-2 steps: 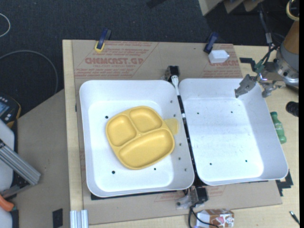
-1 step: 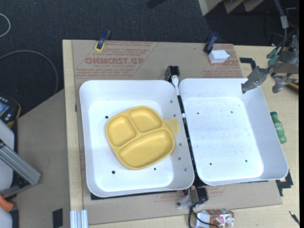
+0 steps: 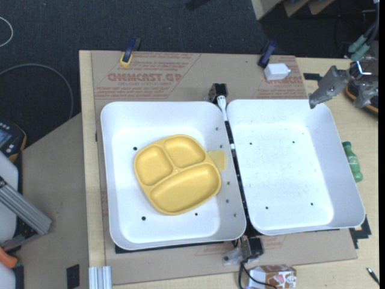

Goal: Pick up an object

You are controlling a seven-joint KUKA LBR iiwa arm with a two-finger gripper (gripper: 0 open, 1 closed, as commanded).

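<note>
A yellow plate (image 3: pixel 177 173) with three compartments lies flat in the left bin (image 3: pixel 114 131), slightly right of its centre. A small yellow bit (image 3: pixel 218 158) pokes out at the plate's right edge. My gripper (image 3: pixel 328 89) hangs over the far right corner of the right bin (image 3: pixel 289 161), well away from the plate. Nothing is visibly held in it.
A white block (image 3: pixel 277 71) lies on the cardboard behind the right bin. Blue clamps (image 3: pixel 129 50) (image 3: pixel 266 53) sit at the board's far edge. A green object (image 3: pixel 352 161) lies just outside the right bin's right rim. A black clip (image 3: pixel 218 92) joins the bins at the back.
</note>
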